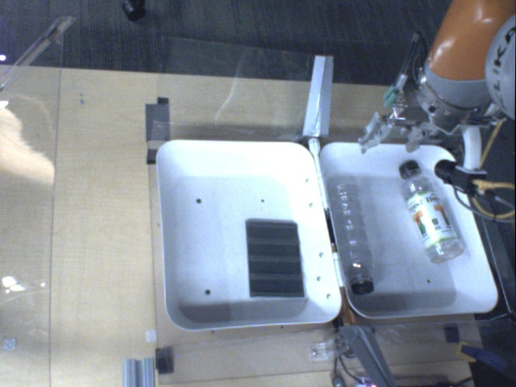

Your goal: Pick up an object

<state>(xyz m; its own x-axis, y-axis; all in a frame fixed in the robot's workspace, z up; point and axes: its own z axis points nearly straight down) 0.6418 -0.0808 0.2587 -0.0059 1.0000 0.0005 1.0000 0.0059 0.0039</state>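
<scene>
The gripper (393, 129) hangs over the far rim of the right bin (476, 297), at that bin's far left corner; whether its jaws are spread or pressed together I cannot tell, and nothing can be made out between them.

Nearest the jaws, just toward the camera and a little to the view's right, a clear bottle (429, 214) with a dark cap and a printed label lies on its side on the bin floor. It looks like thin plastic, probably light and possibly empty, so it should lift easily but may roll or squirt out of a pinch. The best hold is likely across the labelled middle, jaws set square to its long axis, where the wall is straight and the label offers some grip.

Farther toward the camera and to the view's left, a second clear bottle (353, 236) lies along the bin's left wall, cap nearest the camera; the wall crowds one side of it.

Farthest off, in the left bin (173, 216), a flat dark ribbed block (276, 257) lies low, offering little to pinch.
</scene>
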